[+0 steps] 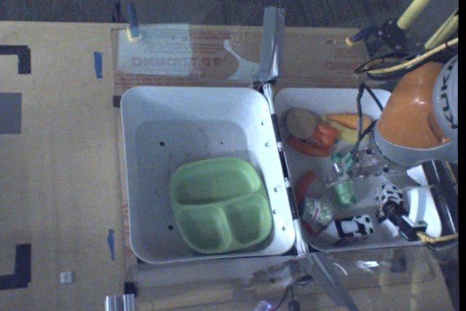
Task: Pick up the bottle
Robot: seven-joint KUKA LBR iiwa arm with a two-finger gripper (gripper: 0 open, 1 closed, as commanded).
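The bottle (pixel 344 191) is small and green with a paler upper part. It lies in the middle of the right white bin (pixel 320 100), among toy foods. My gripper (pixel 348 167) hangs directly over its upper end, at the tip of the grey arm with the orange band (pixel 411 120) that reaches in from the right. The metal of the gripper overlaps the bottle's top, so contact between them is unclear.
Around the bottle lie a brown round item (pixel 300 121), a red pepper (pixel 320 138), an orange carrot (pixel 344 120), a red piece (pixel 305 184), a green round item (pixel 317 212) and a black-and-white toy (pixel 354 227). The left bin (pixel 145 113) holds a green divided plate (pixel 220 205).
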